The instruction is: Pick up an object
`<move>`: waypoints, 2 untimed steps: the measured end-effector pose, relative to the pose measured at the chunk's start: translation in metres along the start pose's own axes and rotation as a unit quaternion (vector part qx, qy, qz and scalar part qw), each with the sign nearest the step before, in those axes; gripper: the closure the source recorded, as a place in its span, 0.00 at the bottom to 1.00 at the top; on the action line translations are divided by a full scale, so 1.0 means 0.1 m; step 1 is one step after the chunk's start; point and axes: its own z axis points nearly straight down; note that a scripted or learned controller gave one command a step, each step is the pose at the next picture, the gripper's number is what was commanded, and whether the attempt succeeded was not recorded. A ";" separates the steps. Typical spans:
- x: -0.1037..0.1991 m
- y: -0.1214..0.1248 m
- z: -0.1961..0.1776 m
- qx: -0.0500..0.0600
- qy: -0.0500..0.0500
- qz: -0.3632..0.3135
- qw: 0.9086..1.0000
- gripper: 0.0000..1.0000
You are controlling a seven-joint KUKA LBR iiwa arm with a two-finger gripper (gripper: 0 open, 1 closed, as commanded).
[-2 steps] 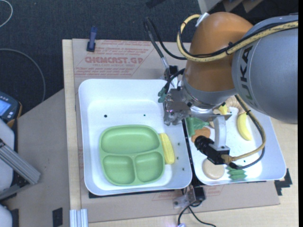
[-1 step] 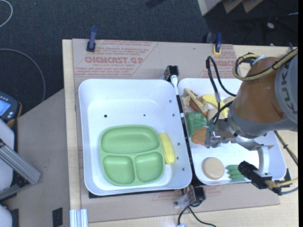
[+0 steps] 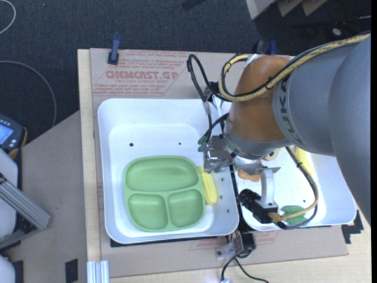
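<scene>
Hanging near the yellow piece (image 3: 208, 187) that lies tight against the green tray (image 3: 162, 188) in the left bin (image 3: 147, 125), the end effector (image 3: 217, 157), open or closed I can't tell, might catch the tray instead.

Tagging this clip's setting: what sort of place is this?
Probably a robotics lab, not a kitchen. A grey arm reaches over two white bins on a clamped board, with dark carpet around. The green plate looks like a test object.
</scene>
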 end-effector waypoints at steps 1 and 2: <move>-0.02 -0.15 -1.69 -0.007 0.000 0.004 1.000 1.00; 0.02 -0.22 -1.90 -0.002 -0.002 0.005 1.000 1.00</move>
